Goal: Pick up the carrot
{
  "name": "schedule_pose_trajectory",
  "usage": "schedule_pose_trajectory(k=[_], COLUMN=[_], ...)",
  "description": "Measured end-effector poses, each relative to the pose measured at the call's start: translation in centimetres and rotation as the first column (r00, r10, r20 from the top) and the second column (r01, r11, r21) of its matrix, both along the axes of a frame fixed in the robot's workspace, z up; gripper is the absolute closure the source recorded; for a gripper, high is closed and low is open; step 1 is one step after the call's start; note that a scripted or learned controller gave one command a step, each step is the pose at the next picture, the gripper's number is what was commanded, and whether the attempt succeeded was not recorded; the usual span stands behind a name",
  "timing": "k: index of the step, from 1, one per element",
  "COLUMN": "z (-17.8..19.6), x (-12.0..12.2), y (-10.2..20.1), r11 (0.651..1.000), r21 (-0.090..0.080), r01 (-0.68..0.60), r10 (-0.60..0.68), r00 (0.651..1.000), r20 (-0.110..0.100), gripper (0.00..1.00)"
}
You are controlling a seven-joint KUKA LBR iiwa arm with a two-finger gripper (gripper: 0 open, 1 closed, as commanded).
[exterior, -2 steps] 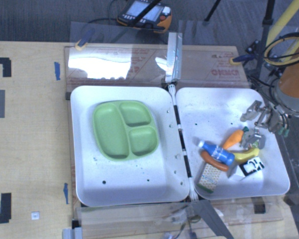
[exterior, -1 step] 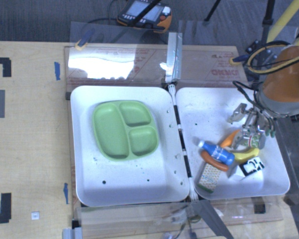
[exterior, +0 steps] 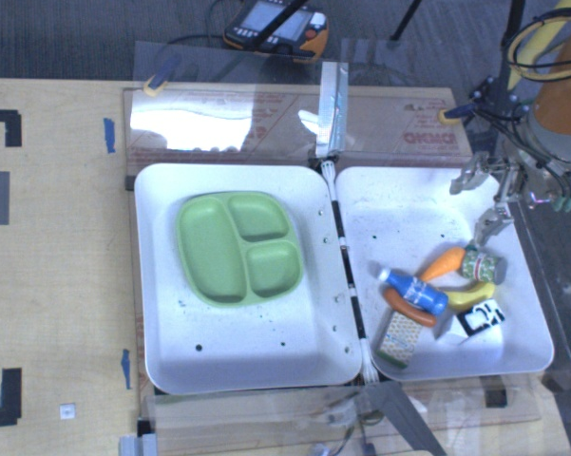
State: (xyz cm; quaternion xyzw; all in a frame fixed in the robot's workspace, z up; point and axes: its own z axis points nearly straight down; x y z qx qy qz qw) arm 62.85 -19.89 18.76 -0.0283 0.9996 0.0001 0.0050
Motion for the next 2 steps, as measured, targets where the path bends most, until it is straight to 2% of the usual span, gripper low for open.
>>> schedule_pose_trajectory(k=[1, 2], z=[-5.7, -10.1], x=[-3.4, -3.0], y=[0.1, -0.7], r11=[0.998, 0.99], r21=[0.001, -0.001], r01=[0.057, -0.143], r10=[-0.057, 0.143], r00=[0.998, 0.99], r20=[-0.004, -0.003], gripper=[0.0, 0.0])
